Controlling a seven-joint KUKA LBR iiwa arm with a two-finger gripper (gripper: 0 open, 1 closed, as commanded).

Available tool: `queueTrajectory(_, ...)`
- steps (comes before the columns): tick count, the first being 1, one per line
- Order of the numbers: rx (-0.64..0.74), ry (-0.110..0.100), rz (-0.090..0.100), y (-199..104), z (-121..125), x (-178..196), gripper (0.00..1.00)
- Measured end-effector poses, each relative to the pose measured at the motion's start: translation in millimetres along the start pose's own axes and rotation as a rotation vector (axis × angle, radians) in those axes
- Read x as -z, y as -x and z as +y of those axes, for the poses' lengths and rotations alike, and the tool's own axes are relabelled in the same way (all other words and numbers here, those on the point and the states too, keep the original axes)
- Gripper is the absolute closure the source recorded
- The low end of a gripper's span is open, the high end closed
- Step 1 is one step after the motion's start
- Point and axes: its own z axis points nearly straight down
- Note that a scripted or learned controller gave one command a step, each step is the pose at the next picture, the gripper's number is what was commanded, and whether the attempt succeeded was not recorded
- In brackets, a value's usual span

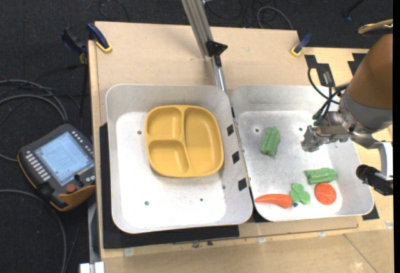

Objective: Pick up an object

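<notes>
The right bin point(284, 122) holds several toy foods: a green piece point(270, 141) near its middle, a green leafy piece point(321, 174) to the right, a red round piece point(325, 193), a small green piece point(300, 193) and an orange-red chili point(275, 200) by the front rim. My gripper point(310, 142) hangs over the right part of this bin, above and left of the leafy piece, right of the middle green piece. Nothing shows between its fingers.
The left bin point(125, 140) carries a yellow divided plate point(184, 140). A metal pole point(194, 6) slants in from the top toward the gap between the bins. A teach pendant point(59, 165) lies off the bench at left.
</notes>
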Motion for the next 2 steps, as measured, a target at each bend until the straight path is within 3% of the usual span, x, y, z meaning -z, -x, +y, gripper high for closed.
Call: queueTrajectory(2, 0.006, -0.003, 0.003, -103, 31, 0, 1.0)
